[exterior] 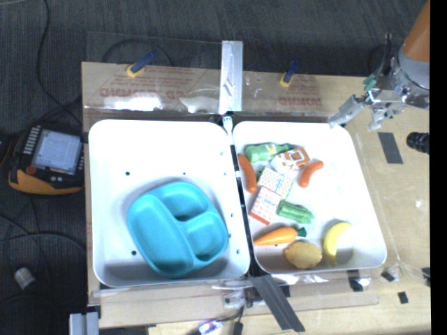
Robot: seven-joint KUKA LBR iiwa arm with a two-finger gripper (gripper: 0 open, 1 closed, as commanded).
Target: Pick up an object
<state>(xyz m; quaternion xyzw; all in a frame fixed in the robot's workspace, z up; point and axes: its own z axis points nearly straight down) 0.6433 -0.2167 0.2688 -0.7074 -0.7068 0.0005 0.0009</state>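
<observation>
While the gripper [363, 110] hangs over the bench just past the far right corner of the right bin [363, 187], its two fingers are spread apart with nothing between them. Every toy in reach lies below and to the left of it in the camera view, down inside that bin.

The nearest piece looks to be the little orange sausage [311, 172], lying on the bin floor near the far end, right beside a white and orange carton [289, 160]. Its long axis runs on a slant, the upper end pointing up and right toward the gripper, the lower end down and left. A grasp would likely go best with the fingers set across that slant.

Further off, toward the near wall, lie a carrot [276, 236] stretched almost left to right, tip to the left, a brown potato [303, 254] and a yellow banana [336, 240] with its long axis running near to far. A green packet [293, 211] and a pink-patterned card [266, 203] sit mid-bin.

The left bin [112, 152] carries a blue divided tray [178, 226], well apart from the arm.
</observation>
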